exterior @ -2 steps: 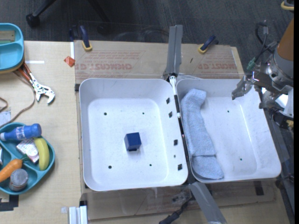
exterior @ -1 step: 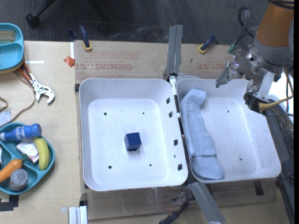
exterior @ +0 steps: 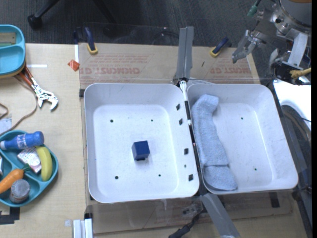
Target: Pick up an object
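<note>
2 white bins sit on a tan bench.

This is a robotics lab or test workshop. Two shallow white bins sit side by side on a table surfaced in plywood and printed cardboard, held by yellow-handled clamps behind the bins. Left of the bins lie a wrench and blue trays of toy food and a bottle. Behind the bins, dark carpet and an office chair base; cabled robot hardware stands behind the right bin.
</note>
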Controlling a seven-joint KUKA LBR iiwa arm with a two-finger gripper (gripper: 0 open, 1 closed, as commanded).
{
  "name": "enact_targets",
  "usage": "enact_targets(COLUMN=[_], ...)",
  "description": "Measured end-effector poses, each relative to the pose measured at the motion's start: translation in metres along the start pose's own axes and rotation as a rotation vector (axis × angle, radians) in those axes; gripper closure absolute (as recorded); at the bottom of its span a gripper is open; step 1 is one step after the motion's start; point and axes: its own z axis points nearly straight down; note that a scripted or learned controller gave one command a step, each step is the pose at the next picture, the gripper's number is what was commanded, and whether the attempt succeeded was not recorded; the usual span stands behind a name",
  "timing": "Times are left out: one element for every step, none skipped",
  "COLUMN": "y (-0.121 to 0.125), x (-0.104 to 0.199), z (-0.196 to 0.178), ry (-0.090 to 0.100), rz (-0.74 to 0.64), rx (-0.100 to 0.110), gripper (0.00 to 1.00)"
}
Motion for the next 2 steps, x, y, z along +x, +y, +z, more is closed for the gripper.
enact_targets(y=[-0.0123, -0.0117], x=[-0.0036, -0.0033], z=[-0.0075, -0.0144], ry=[-0.002, -0.007], rz=[0.296, 0.292], rx=[0.002, 0.006], gripper=[0.0, 1.0])
